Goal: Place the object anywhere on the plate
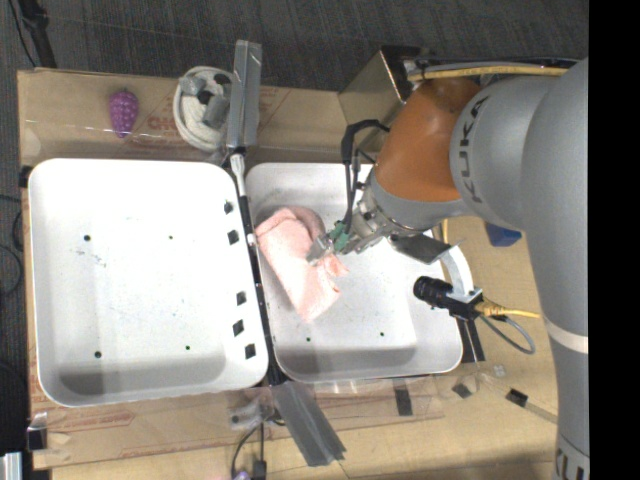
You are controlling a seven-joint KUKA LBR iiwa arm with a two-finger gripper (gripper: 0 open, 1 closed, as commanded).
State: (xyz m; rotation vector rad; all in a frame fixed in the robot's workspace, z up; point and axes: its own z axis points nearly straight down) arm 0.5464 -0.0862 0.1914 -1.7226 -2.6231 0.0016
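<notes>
A pink, flattish thing (292, 253) lies in the left half of the right bin (385, 343), stretching from near the divider toward the bin's middle. It looks soft or crumpled, and I cannot tell whether it is a plate or a cloth. My gripper (327, 249) reaches in from the right and sits low over the pink thing's right edge, touching or nearly touching it. A small green part shows just behind the tip. The wrist hides what lies under the gripper.
The left bin (60, 268) is to the left of the divider (247, 268). On the bench behind it lie a purple grape-like object (123, 111) and a white roll (203, 103). The grey arm covers the right bin's far right corner.
</notes>
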